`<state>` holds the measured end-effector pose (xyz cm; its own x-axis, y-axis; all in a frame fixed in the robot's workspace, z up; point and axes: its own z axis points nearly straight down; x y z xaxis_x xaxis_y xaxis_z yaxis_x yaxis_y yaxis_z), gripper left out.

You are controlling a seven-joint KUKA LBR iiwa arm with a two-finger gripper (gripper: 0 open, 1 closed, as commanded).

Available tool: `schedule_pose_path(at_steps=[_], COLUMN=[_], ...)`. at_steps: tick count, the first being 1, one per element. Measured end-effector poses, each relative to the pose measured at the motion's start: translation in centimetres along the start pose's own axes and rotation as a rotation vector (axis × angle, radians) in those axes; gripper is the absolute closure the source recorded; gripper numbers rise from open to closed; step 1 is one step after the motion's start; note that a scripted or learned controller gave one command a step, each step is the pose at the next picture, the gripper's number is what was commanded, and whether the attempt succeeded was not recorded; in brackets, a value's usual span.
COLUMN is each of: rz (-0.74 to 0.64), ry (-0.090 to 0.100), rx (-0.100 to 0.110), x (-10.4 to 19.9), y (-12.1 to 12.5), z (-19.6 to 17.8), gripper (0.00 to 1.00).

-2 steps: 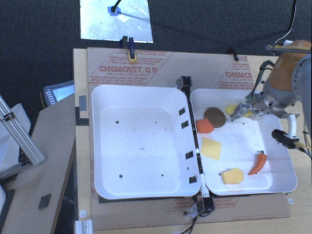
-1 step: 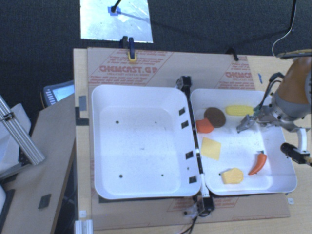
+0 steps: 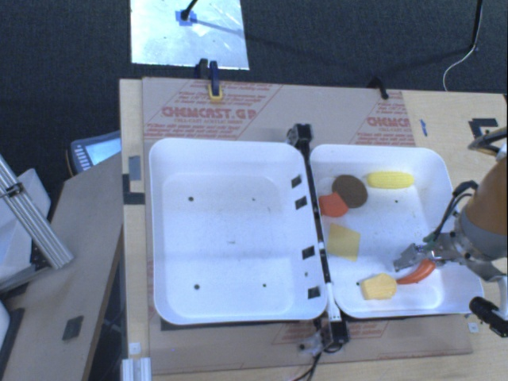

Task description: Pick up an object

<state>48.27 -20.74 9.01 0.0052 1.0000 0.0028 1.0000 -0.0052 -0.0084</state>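
Arm is reaching in from the right, gripper (image 3: 414, 259) sitting low in the right bin (image 3: 432, 161) near its front right corner. Fingers (image 3: 406, 255) are pointing left, toward the bin's middle. How wide they are standing can't be made out, too small and blurry. An orange carrot-shaped piece (image 3: 417, 272) is lying right under and just in front of the gripper, touching or nearly touching it; can't tell if it's actually between the fingers, so not calling it held.

Just left and slightly in front of the gripper, a yellow chunk (image 3: 379, 286) is resting on the bin floor, close to the carrot piece's left end. Further left, a flat pale yellow square (image 3: 344, 241) is lying near the divider between the bins. Behind and left of the gripper, a brown round thing (image 3: 349, 190) is overlapping an orange piece (image 3: 332, 205). Behind the gripper, near the bin's back wall, a yellow corn cob (image 3: 390, 180) is lying sideways.

The left bin (image 3: 163, 236) is sitting well left of the gripper, touching the right bin along the middle edge. Both are resting on a cardboard sheet (image 3: 262, 109).
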Motion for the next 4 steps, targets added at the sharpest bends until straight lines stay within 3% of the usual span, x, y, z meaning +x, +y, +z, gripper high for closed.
schedule_pose_path(at_steps=[1, 2, 3, 4], rz=[-0.006, -0.017, -0.019, -0.019], ry=[-0.005, 0.001, 0.000, 0.000], rx=[-0.013, -0.009, -0.018, -0.013], x=[0.1, 9.1, 17.5, 26.0], y=[0.7, 0.4, 0.5, 0.2], z=[-1.2, -2.0, -9.8, -12.3], gripper=[1.00, 1.00, 1.00, 1.00])
